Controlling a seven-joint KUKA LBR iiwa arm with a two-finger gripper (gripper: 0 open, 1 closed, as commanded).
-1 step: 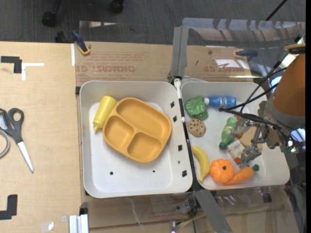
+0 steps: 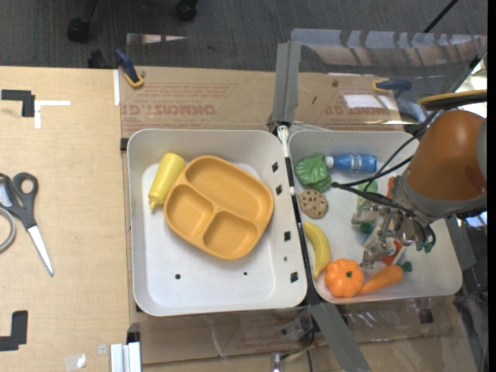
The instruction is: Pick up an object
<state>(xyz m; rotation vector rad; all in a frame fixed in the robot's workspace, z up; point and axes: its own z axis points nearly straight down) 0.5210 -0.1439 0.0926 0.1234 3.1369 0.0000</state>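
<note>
My gripper (image 2: 377, 248) hangs low in the right bin (image 2: 434, 281), just above and left of a carrot (image 2: 385, 279). An orange pumpkin (image 2: 343, 277) sits to the carrot's left, beside a yellow banana (image 2: 316, 246). Further back lie a brown cookie (image 2: 313, 202), a green leafy vegetable (image 2: 312, 170) and a blue bottle (image 2: 353, 162). Small green and red pieces (image 2: 404, 260) show partly under the wrist. The arm's orange band (image 2: 448, 160) covers the bin's right side.
The left bin (image 2: 147, 285) holds an orange three-part tray (image 2: 219, 205) and a yellow bottle (image 2: 164, 178) at its left. Scissors (image 2: 25, 211) lie on the wooden bench far left. A clear panel stands behind the right bin.
</note>
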